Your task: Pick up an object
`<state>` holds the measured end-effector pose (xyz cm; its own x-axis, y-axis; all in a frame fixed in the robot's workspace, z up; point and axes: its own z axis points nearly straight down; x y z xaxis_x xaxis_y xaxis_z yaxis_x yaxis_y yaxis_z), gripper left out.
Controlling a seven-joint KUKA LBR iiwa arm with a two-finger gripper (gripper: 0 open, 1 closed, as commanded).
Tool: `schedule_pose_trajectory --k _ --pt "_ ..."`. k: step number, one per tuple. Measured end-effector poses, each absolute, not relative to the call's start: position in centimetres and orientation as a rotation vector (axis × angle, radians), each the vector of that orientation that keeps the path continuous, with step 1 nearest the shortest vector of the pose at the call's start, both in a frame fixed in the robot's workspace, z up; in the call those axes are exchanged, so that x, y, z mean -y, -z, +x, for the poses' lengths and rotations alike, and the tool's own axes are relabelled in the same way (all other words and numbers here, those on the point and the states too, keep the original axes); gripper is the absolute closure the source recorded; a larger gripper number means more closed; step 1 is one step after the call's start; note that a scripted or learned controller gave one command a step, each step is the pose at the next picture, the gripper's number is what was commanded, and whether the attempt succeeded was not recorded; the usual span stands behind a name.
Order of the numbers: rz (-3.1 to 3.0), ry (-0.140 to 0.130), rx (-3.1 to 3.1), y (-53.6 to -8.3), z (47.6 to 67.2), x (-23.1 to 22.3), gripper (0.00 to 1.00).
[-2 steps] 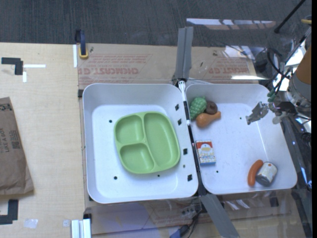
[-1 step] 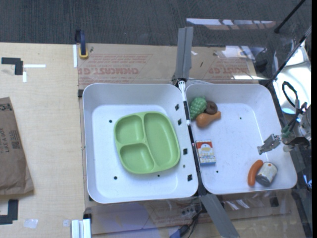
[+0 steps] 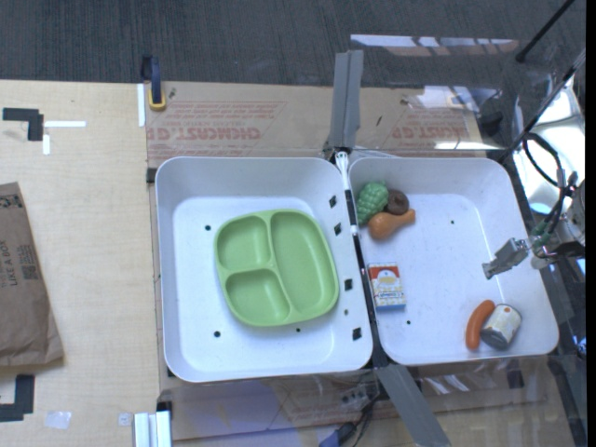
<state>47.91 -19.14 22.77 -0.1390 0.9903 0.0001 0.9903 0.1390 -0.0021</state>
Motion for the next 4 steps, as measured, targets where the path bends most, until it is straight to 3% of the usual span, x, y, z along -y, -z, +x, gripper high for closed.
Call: schedule_pose_trajectory --k 1,2,3,4 --pt "-2.332 -0.005 2.095 -15.0 47.7 22.2 0.0" --pt "-2.222 -0.003 2.215 -8.9 47.7 19.9 0.0" --pt "-2.225 -0.004 2.208 -9.6 47.7 20.0 1.0" --pt "-2.143 -0.006 2.293 -21.3 47.9 11.1 1.0"
